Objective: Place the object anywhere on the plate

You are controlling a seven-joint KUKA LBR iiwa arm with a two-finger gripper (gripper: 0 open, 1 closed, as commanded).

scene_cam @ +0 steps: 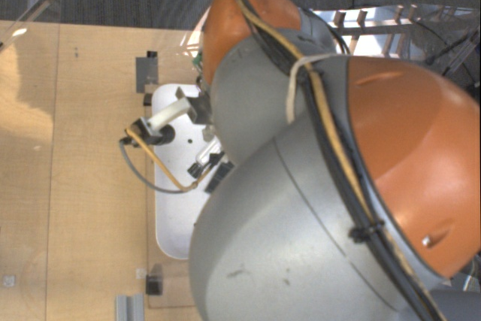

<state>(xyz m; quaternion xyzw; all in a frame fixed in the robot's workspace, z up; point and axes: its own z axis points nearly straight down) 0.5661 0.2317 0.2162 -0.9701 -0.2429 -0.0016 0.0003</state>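
The grey arm (301, 222), with its orange bands, crosses most of the camera view from the right and covers the greater part of both bins. Past its left side a strip of one white bin (174, 225) shows, resting on the pale wooden counter (75, 162). Over that strip the hand (207, 162) sits at the arm's end, dark parts pointing down toward the bin floor; whether it is spread or pressed together I cannot tell, as the wrist hides it. A white cylindrical fitting (167, 116) and a looped yellow-and-grey cable (150, 162) stick out to the left of the wrist. The arm hides where the object and the plate lie. Small black brackets (148, 71) stand on the counter beside the bin.
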